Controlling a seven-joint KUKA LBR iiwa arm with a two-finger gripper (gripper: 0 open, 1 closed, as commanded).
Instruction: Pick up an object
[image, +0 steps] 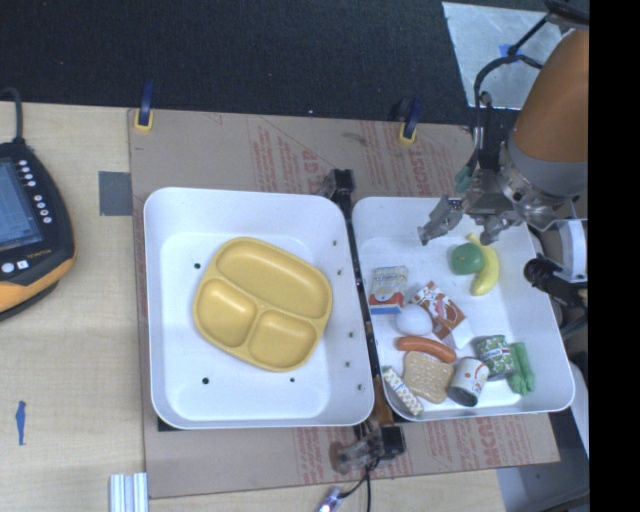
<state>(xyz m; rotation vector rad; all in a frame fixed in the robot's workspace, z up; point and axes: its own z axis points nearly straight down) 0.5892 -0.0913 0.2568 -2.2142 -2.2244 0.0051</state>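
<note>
One target just right of the open fingers

Your gripper (458, 226) hangs over the right bin (545, 330), upper part, fingers spread and holding nothing. Nearest item: the green ball (465, 258), just beside and below the right fingertip, touching the banana (485, 270), whose long axis runs top to bottom.

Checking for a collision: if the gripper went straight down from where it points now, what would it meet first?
Probably the green round toy, or the bare floor of the right bin just left of it. The gripper hangs open above that spot, but depth is hard to judge.
</note>
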